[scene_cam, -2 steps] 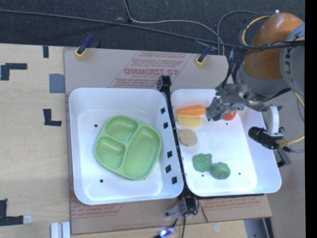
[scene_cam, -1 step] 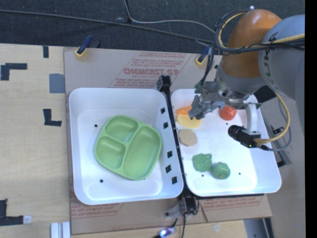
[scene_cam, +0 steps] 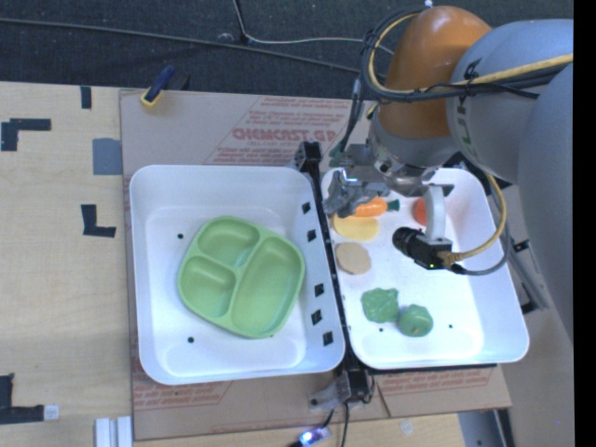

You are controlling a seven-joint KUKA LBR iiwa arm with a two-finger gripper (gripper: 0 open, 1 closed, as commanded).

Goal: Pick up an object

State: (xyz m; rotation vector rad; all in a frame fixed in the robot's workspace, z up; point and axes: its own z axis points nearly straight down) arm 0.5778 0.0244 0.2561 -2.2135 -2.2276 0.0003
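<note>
Green items point(scene_cam: 396, 311) nearest me, right bin point(scene_cam: 494, 343). Claw point(scene_cam: 352, 194) low over orange piece point(scene_cam: 370, 209); finger state: cannot tell. Approach step; next: descend, clamp.

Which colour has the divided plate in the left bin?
Light green plate, seen in the camera view.

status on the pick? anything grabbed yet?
Done: the arm is over the right bin, gripper low at its far left corner, beside the orange piece and the yellow piece. In hand: nothing visibly held. Left: the grasp and lift. The tan disc and two green pieces lie untouched; the green tray sits in the left bin.
</note>
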